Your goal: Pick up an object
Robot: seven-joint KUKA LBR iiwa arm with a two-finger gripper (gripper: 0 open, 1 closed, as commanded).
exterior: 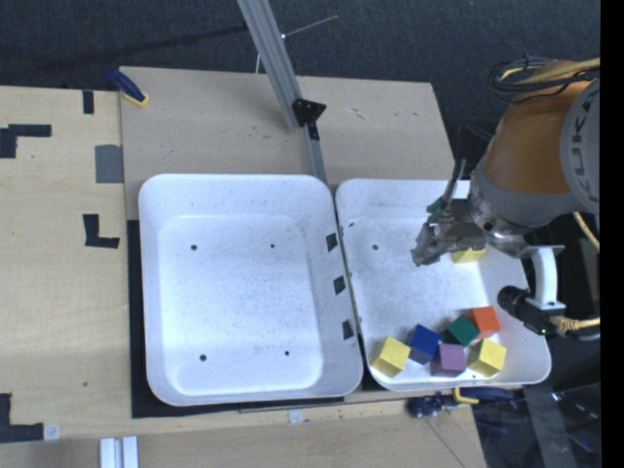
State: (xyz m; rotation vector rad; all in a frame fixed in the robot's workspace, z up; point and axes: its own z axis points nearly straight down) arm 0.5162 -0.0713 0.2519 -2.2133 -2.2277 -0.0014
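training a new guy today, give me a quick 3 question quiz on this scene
1. True or false: the blue block lies in the left bin.
2. Which bin is the pincer over?
3. What colour is the block near the pincer: A yellow, B red, C black?

Key:
1. False; it lies in the right bin.
2. The right bin.
3. A.
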